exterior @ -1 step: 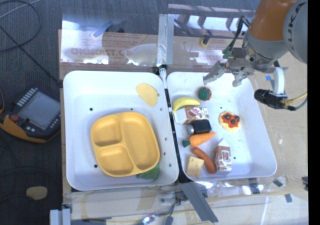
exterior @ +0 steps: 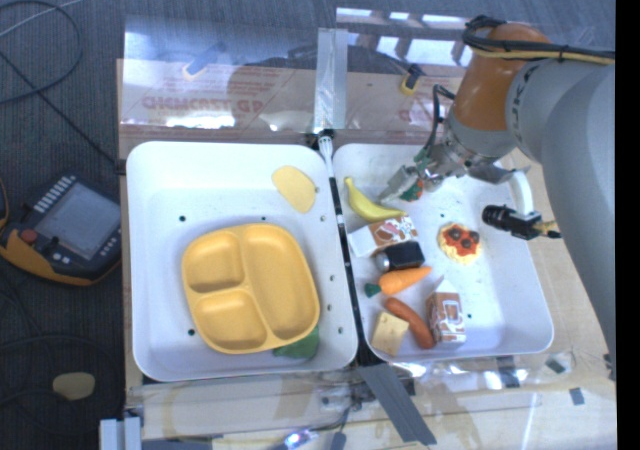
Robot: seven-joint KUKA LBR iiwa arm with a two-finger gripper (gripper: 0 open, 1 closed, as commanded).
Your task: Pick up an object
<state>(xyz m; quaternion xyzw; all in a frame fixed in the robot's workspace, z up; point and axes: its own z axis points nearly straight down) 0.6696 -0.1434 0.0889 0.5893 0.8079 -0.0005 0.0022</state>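
While the arm (exterior: 560, 108) reaches in from the right of the frame, the toy food lies in the right bin (exterior: 535, 323). At the lower part of this bin are a cheese wedge (exterior: 388, 334), a sausage (exterior: 411, 322) and a small packet (exterior: 446, 318). Above them are a carrot (exterior: 404, 280), a black block (exterior: 402, 256), a printed card (exterior: 392, 231) and a small pizza (exterior: 460, 241). Higher, a banana (exterior: 368, 203) lies near the bin's left wall. The jaws (exterior: 408, 181) hang just to the right of the banana, a little open, with nothing between them. In the left bin (exterior: 150, 238) a yellow divided plate (exterior: 250, 287) lies with a yellow chip (exterior: 295, 187) above it.
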